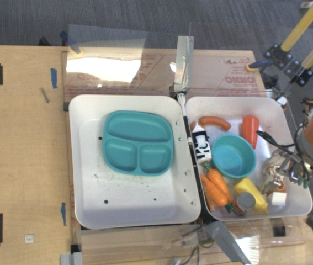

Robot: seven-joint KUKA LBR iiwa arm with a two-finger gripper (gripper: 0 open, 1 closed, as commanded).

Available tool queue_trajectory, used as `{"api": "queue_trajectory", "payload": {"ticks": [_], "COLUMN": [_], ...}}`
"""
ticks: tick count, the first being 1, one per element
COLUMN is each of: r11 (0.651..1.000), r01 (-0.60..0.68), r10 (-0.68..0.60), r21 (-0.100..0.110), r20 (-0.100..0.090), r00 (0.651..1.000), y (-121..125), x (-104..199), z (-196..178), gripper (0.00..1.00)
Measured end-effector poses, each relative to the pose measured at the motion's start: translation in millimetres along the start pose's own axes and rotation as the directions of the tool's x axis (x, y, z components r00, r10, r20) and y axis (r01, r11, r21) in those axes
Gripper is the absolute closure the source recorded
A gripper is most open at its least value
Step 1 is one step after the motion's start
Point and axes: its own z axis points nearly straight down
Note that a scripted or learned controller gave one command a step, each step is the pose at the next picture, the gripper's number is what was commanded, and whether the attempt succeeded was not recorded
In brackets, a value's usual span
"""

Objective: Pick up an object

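Gripper: I saw it low at right bin's right edge; finger spread unclear.
Crowding: teal bowl, carrots close left.
Open room: near strip below the left bin's teal tray.

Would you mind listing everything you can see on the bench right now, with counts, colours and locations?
Bins: 2, white, side by side on the bench.
Divided plate: 1, teal, three compartments, in the left bin.
Bowl: 1, teal, middle of the right bin.
Sausage: 1, reddish-brown, far side of the right bin.
Red-orange piece: 1, right of the sausage, beyond the bowl.
Carrots: 2, orange, near side of the right bin, left of the bowl.
Black-and-white item: 1, against the right bin's left wall.
Yellow bottle: 1, grey-capped, lying in the near part of the right bin.
Small white block: 1, right bin's near right corner.
Gripper: 1, metallic, low over the right bin's right side.
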Motion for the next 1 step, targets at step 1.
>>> {"api": "queue_trajectory", "payload": {"ticks": [1], "r11": [1.000], "r01": [0.002], "r10": [-0.002], "r21": [-0.004], "r20": [0.014], "r00": [1.000], "y": [3.4], "x": [-4.2], "z": [-13.9], "gripper": [1.00]}}
